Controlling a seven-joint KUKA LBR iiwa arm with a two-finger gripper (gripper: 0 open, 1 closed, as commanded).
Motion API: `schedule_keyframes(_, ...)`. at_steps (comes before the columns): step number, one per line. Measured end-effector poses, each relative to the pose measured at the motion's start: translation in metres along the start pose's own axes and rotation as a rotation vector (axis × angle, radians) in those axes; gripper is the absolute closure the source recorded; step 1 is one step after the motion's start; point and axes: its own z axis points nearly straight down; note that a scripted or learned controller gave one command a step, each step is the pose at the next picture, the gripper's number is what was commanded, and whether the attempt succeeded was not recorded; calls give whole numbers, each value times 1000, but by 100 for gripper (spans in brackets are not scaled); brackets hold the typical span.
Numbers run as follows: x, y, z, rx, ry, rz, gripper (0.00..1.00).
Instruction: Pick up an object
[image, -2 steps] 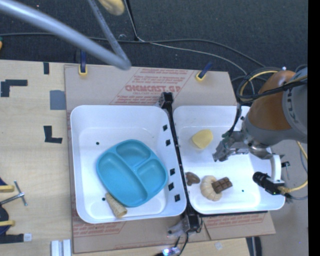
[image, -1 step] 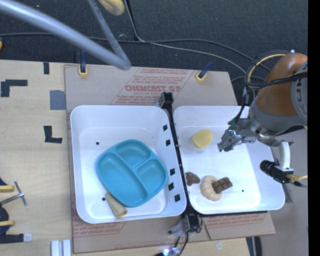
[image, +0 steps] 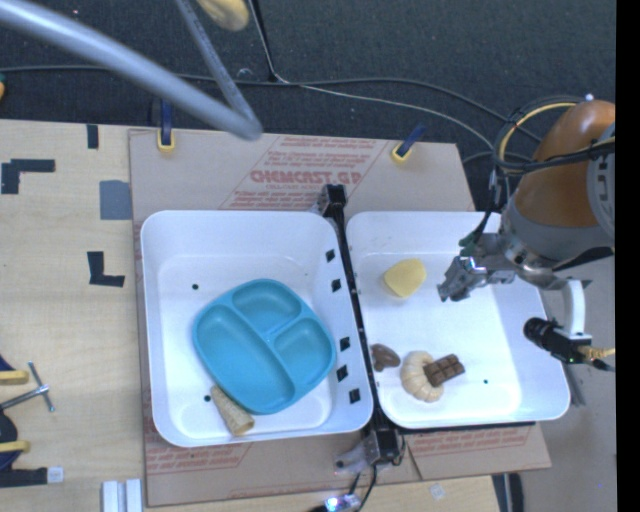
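Nearest, in the right bin (image: 520, 405): a cream lump (image: 416, 377), dark chunk (image: 444, 371), brown bit (image: 385, 355). Farther back, a yellow piece (image: 404, 278), just left of the gripper (image: 459, 280); finger state impossible to tell. Best to centre over the yellow piece, then descend straight.

Light falls evenly from above and the scene is bright overall, though the dark floor (image: 420, 60) at the far side stays dim. The two white bins (image: 165, 330) are the brightest surfaces, close to washed out, with a soft sheen on their floors. Shadows are faint and short: a pale one lies under the blue tray (image: 262, 342) toward its near edge, and small ones hug the items in the right bin (image: 520, 400). A grey bar (image: 120, 55) crossing the far left corner is heavily blurred, out of focus. The picture is slightly soft and grainy, with fine detail lost on the arm (image: 560, 190) at right.
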Motion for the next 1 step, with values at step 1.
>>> schedule_keyframes(1,45,-7,7,2,0,-2,100)
